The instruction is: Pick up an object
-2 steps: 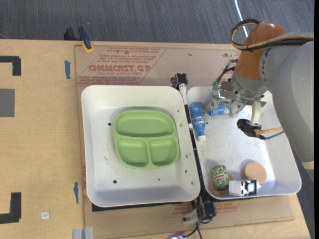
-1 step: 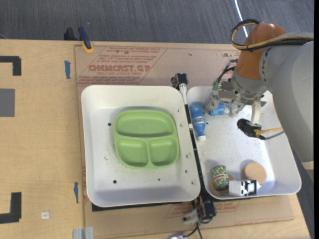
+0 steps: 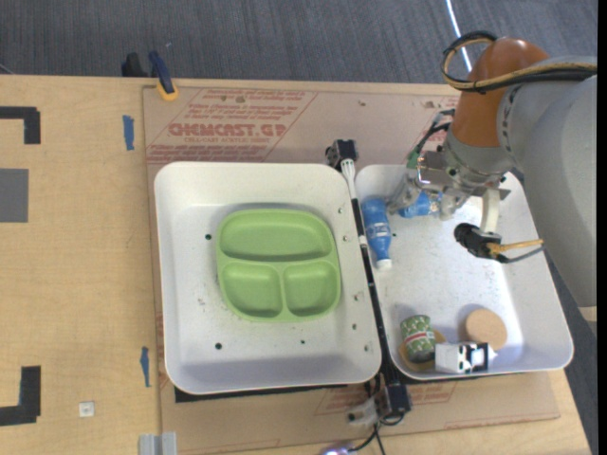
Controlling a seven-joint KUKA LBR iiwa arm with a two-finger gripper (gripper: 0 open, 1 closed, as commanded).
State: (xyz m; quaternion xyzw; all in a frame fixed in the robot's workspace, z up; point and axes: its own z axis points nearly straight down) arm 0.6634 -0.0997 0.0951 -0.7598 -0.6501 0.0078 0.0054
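The tube (image 3: 376, 224) lies in the right bin (image 3: 553, 322), blue with a white cap, stretched along the bin's left wall with the cap end pointing toward the near side. The hand (image 3: 424, 202) is just to its right, level with the tube's far end, down low over the far left part of that bin. From this slant I cannot tell whether the hand touches the tube, and I cannot tell whether it is wide or narrow. I can't make out anything in its grasp.

The arm (image 3: 560, 131) comes in from the right as a big grey bulk. It bends so that the orange band (image 3: 498, 74) sits above the wrist, and the wrist points steeply down into the bin.

Along the near side of the same bin, well apart from the hand, sit three more things. A green patterned can (image 3: 414, 335) is near the left wall, and a round tan disc (image 3: 486, 326) lies to its right. A small black and white block (image 3: 465, 356) sits just in front of them, close to both.

The left bin (image 3: 171, 254) holds a pale green tray (image 3: 280, 262) with one long compartment at the far side and two smaller ones nearer. It lies flat about the middle of the bin. Both bins rest side by side on the wooden table (image 3: 76, 254).
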